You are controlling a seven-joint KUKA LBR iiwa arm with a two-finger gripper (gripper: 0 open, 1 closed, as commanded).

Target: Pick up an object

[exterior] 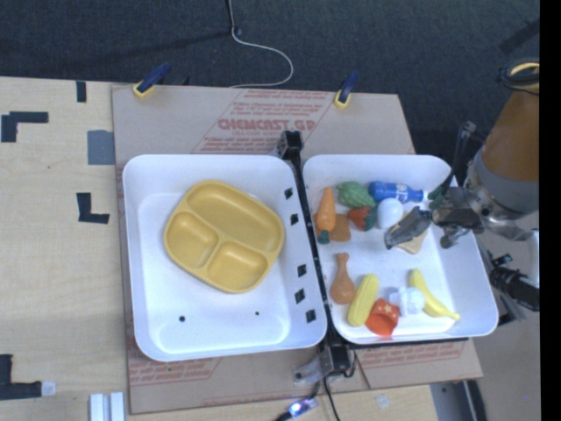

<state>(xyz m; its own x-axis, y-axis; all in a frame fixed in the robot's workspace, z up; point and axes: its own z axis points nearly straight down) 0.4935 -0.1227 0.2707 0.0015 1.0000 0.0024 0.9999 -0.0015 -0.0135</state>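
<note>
Here the claw (427, 224) hangs low over the right bin (478, 318), beside its right wall; whether it is open or closed I cannot tell. Toy foods crowd beneath it: a blue bottle (392, 190), a carrot (326, 209), corn (363, 299) and a banana (431, 295), any one a fair target. The left bin (140, 323) holds a yellow tray (223, 235), with bare floor around it.

Even, diffuse overhead light falls on my surface (53, 235); the two white bins (145, 261) read bright without harsh glare. Shadows are soft and short beneath the yellow tray (223, 235). The frame is low in resolution and slightly soft; the dark floor (105, 16) above stays dim.
</note>
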